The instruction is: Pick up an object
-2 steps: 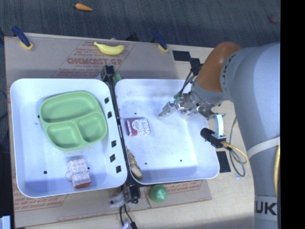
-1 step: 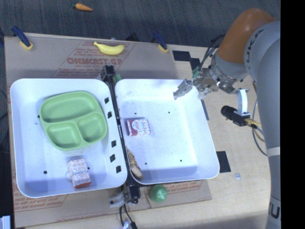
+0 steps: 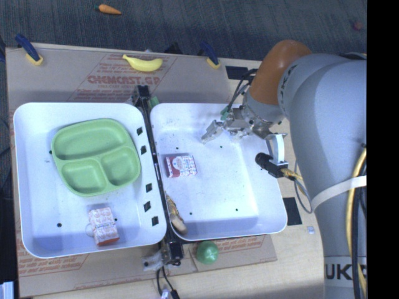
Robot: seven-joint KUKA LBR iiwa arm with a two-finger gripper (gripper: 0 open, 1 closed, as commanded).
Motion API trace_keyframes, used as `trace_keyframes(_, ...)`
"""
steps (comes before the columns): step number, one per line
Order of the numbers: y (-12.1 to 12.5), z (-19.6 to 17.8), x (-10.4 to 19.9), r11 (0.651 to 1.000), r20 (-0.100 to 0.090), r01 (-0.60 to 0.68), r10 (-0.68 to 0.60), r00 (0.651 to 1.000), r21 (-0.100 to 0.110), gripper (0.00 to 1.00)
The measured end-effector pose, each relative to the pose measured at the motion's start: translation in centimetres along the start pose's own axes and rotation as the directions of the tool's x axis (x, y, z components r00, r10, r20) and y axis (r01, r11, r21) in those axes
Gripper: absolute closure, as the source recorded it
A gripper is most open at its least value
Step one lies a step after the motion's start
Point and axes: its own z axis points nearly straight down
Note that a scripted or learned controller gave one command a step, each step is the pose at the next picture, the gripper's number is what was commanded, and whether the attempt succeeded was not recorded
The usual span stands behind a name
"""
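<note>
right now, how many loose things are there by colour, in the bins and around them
green: 2, divided plate in the left bin, ball below the right bin
red and white: 2, packet in the left bin, packet in the right bin
yellow: 1, banana above the bins
orange: 1, carrot on the floor
total: 6

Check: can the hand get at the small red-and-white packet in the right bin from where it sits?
Probably yes. The hand is over the right bin, and the red-and-white packet lies flat on the open floor nearby with nothing on or beside it.
</note>
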Motion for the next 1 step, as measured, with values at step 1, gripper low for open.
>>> trace_keyframes(1, 0.13, -1.24, -0.02, 1.000, 0.001, 0.004, -0.004, 1.000, -0.002, 1.00)
